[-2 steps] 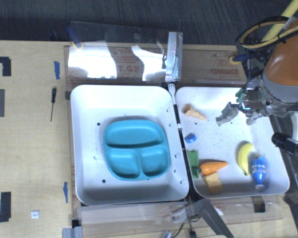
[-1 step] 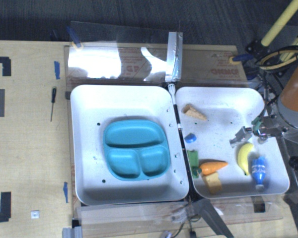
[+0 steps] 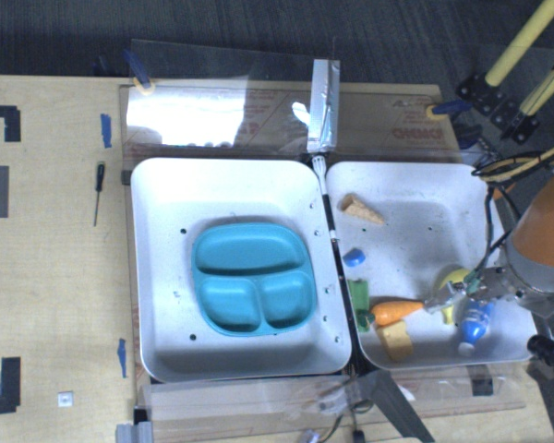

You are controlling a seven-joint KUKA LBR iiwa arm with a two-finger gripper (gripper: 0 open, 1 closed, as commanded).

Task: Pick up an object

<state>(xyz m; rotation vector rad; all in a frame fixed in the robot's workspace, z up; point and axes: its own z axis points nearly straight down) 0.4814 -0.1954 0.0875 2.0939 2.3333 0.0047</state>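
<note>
- Carrot (image 3: 395, 311): my best guess for the target. Orange w/ a green top end, lying on its side on the floor of the right bin (image 3: 415, 192), near-left part, pointing roughly left-right. Not lifted.
- End effector (image 3: 454, 293) sits low in the right bin just right of the carrot's tip, among a yellow-green piece (image 3: 455, 276) and a blue-white object (image 3: 475, 323). Too cluttered and small to read; I can't tell how far it's open or if it has hold of anything.
- Progress, as I judge it: arm is down in the bin at pick height, but nothing is visibly raised. Grasp and lift both left to do.
- Other stuff in the right bin: tan block (image 3: 396, 340) touching the carrot's near side, green block (image 3: 358, 302) by the divider, small blue piece (image 3: 354, 257), tan wedge (image 3: 362, 209) farther back.
- Left bin (image 3: 157, 247) holds a blue divided tray (image 3: 253, 278), well apart from the action.
- Risk: crowded spot, so a close could catch a neighbour instead.
</note>
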